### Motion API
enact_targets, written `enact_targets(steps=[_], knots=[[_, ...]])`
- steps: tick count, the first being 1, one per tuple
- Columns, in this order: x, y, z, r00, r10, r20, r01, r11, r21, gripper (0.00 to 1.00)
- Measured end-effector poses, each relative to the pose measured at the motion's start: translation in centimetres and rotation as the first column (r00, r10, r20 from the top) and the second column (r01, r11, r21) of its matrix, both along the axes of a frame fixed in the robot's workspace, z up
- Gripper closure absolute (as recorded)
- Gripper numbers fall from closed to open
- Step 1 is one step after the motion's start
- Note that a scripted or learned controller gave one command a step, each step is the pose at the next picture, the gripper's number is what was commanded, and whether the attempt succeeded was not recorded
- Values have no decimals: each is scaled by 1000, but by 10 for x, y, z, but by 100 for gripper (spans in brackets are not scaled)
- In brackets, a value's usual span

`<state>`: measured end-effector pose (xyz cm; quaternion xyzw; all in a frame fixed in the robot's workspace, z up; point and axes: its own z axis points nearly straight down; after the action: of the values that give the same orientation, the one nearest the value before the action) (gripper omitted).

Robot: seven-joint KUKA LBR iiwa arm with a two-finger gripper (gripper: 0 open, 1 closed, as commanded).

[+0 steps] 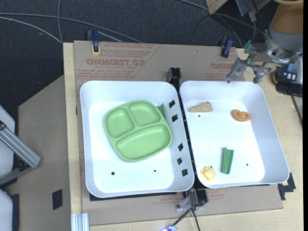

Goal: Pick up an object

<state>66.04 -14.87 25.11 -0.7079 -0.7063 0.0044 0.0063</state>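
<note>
The right bin [269,129] holds several small items: a tan lump [201,108] at the back left, an orange pretzel-like piece [240,115] at the back right, a green stick [227,160] near the front and a yellow piece [208,173] at the front left. My gripper [247,74] hangs above the bin's back edge, apart from all of them. Its fingers [236,73] are spread and have nothing between them.
The left bin [91,143] holds a green divided plate [138,129] with a small dark green piece [160,111] at its back right edge. Black clips line the seam between the bins [179,129]. Cables and a box lie behind the bench.
</note>
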Motion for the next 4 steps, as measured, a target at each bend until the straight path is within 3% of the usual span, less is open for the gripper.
enact_targets(steps=[1,4], knots=[[2,0,9,1000,3,14,-2,1000,-2,0],[-10,6,-141,1000,2,10,-2,1000,0,0]])
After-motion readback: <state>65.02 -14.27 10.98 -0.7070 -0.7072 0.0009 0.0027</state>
